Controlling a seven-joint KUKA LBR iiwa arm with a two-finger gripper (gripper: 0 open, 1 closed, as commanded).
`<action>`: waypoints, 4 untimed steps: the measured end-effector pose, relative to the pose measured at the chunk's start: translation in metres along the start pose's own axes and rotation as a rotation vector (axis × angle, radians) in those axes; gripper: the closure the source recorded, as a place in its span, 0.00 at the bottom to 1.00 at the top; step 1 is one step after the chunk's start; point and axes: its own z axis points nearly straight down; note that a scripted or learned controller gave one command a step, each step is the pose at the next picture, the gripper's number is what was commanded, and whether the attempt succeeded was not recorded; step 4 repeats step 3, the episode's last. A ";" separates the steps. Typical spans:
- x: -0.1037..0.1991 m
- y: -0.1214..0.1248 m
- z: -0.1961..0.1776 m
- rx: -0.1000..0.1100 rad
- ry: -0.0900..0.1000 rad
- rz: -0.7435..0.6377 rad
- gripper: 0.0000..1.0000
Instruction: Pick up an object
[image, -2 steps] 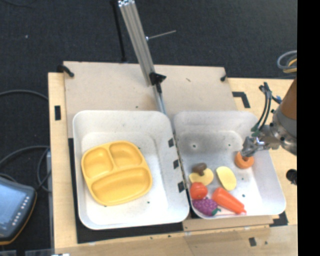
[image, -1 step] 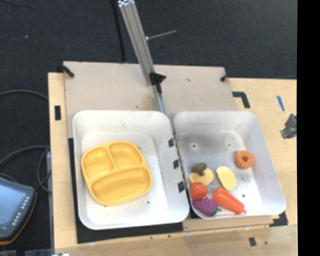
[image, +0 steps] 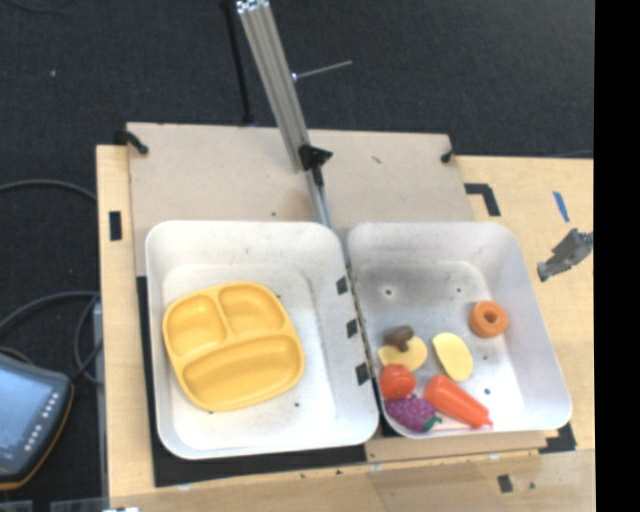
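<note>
On the worktop (image: 420, 175), the left bin (image: 190, 250) holds a yellow divided plate (image: 233, 345). The right bin (image: 440, 255) holds toy food along its near side: an orange ring (image: 489, 319), a pale yellow slice (image: 452, 356), a brown-capped mushroom (image: 402, 345), a red tomato (image: 397, 381), purple grapes (image: 411, 410) and an orange carrot (image: 458, 401). The jaws (image: 566, 252) sit beyond the right bin's right rim, well apart from the food; whether they are open or closed cannot be told.
</note>
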 end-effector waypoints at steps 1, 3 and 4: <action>0.093 -0.009 0.139 0.007 0.006 -0.005 0.00; 0.111 -0.007 0.257 -0.004 0.006 0.006 1.00; 0.111 -0.007 0.257 -0.004 0.006 0.006 1.00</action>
